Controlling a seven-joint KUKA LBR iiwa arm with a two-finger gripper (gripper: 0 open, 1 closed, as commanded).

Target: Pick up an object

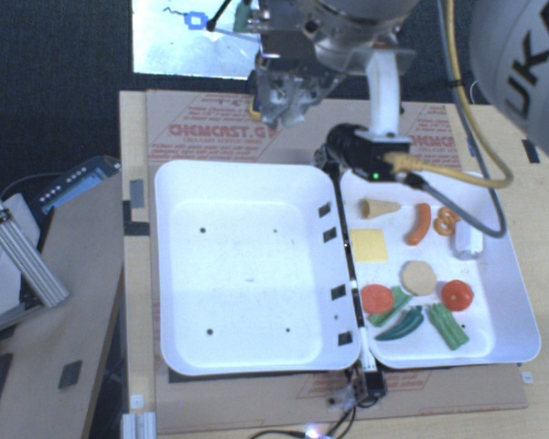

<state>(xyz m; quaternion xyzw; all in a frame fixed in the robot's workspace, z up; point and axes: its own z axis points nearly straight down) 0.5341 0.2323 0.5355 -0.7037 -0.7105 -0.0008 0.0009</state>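
The gripper [276, 99] is held high behind the left shallow white bin [178, 186], nothing is seen gripped, and whether it is released or clenched cannot be told. The candidate objects, such as the orange plastic sausage [418, 224], lie in the right shallow white bin [508, 286], awaiting selection.

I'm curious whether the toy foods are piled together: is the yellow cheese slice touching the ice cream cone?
Apart. The camera view shows bare white bin floor between the cheese slice and the ice cream cone lying above it.
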